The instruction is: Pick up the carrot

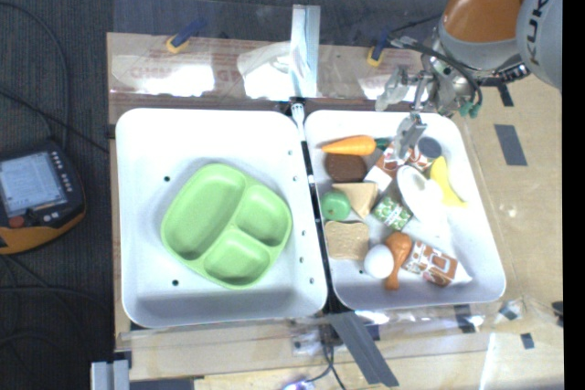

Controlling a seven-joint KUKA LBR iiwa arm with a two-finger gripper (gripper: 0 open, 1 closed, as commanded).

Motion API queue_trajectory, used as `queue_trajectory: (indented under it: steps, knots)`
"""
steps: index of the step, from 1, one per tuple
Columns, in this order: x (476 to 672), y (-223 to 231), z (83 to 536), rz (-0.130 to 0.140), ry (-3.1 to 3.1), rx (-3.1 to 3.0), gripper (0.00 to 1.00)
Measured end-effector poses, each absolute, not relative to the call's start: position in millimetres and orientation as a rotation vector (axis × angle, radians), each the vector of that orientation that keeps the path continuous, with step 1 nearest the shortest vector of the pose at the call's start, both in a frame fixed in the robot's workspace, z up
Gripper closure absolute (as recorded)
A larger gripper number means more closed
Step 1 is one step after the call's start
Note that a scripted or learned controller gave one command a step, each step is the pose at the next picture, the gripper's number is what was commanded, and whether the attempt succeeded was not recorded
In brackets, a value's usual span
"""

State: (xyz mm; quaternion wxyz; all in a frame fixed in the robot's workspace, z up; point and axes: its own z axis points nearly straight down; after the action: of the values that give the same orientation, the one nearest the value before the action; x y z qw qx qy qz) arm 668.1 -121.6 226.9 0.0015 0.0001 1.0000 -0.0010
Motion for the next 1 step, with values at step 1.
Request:
queue_trajectory:
  steps: [1]
  knots:
    - [653.3,-101.9,122.7,-0.006,3.093,0.237,0.0]
